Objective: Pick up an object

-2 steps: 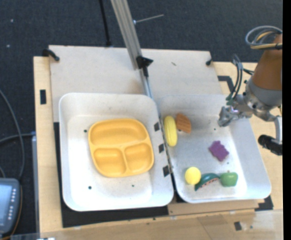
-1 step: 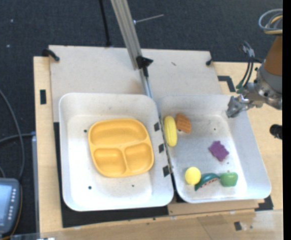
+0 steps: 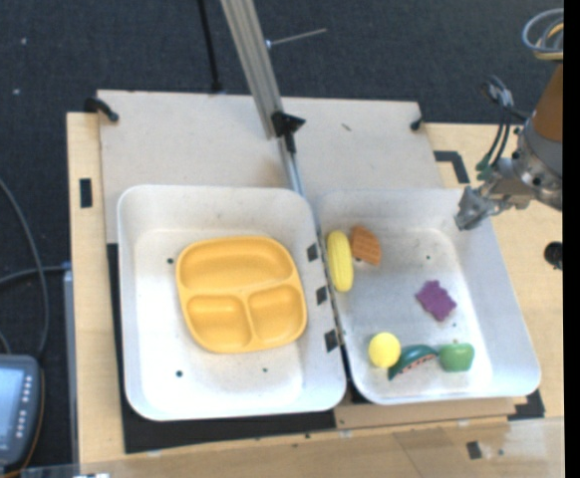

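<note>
1. I judge this to be the approach step: nothing is lifted, and my tool (image 3: 472,210) sits at the upper right rim of the right bin (image 3: 489,297), above the edge rather than over any object.

2. I cannot tell how the tool is set; at this slant it reads as a small grey shape, and I see nothing held in it. It looks close to the bin's rim, but I can't say whether it touches.

3. The candidates all lie in the right bin. A yellow banana (image 3: 340,260) lies along the left wall with an orange-brown piece (image 3: 366,246) just beside it. A purple piece (image 3: 435,300) sits alone near the middle, closest to the tool.

4. Along the front wall, a yellow ball (image 3: 384,349), a dark teal piece (image 3: 415,359) and a green piece (image 3: 456,357) crowd together, apparently touching.

5. The left bin (image 3: 150,267) carries a yellow divided tray (image 3: 240,292), well apart from the arm.

6. My next move would be to bring the tool inward and down over one object. The purple piece seems the easiest target, since it stands clear of its neighbours; the front cluster risks a nudged or doubled grasp.
</note>
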You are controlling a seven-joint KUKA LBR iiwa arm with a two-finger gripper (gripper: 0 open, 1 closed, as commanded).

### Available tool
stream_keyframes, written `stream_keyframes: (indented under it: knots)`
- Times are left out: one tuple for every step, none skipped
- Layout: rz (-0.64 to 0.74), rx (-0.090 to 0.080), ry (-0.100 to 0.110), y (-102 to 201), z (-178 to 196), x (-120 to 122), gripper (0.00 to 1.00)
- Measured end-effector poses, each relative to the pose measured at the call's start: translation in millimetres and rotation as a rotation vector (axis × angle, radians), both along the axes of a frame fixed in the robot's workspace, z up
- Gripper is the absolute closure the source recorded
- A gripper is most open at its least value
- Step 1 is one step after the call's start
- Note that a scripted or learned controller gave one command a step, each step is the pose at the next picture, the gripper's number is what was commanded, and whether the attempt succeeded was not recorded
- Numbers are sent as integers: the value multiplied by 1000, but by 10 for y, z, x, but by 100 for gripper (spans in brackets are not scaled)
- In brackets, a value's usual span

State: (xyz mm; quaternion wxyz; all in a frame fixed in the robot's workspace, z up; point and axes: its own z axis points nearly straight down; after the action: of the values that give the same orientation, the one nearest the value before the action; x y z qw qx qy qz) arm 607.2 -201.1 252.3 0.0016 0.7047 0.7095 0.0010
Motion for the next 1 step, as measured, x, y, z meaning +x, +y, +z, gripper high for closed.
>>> stream_keyframes:
  knots:
    - [-1,1,2,481,-15,-125,100]
